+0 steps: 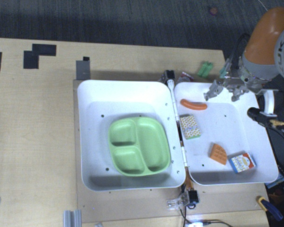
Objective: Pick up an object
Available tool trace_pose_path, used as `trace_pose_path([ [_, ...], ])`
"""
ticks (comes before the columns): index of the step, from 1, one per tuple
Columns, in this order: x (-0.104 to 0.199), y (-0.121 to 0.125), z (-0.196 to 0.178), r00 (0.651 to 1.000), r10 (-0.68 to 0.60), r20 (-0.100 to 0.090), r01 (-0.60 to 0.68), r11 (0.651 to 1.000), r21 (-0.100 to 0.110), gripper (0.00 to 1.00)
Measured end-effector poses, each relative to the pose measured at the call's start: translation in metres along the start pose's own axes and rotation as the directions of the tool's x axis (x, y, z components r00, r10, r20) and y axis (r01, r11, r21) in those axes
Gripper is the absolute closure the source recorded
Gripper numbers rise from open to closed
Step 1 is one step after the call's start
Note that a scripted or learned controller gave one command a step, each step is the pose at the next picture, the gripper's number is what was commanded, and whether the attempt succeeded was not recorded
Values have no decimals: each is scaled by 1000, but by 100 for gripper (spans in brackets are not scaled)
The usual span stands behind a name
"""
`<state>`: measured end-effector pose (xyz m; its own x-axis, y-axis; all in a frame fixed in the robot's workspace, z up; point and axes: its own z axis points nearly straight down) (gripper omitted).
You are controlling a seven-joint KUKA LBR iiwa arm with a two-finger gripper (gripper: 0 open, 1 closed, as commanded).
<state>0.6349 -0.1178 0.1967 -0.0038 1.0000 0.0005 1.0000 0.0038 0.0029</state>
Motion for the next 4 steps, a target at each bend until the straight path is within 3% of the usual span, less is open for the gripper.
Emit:
trace_pose_path([
  [1, 10, -50, 99, 1000, 1, 2, -1, 1000, -8, 0],
  [2, 31, -77, 106, 1000, 4, 5, -4, 1000, -18, 0],
  [3, 34, -76, 95, 1000, 1, 0, -1, 1000, -20, 100],
  [4, 32, -75, 93, 1000, 3, 3, -3, 1000, -23, 0],
])
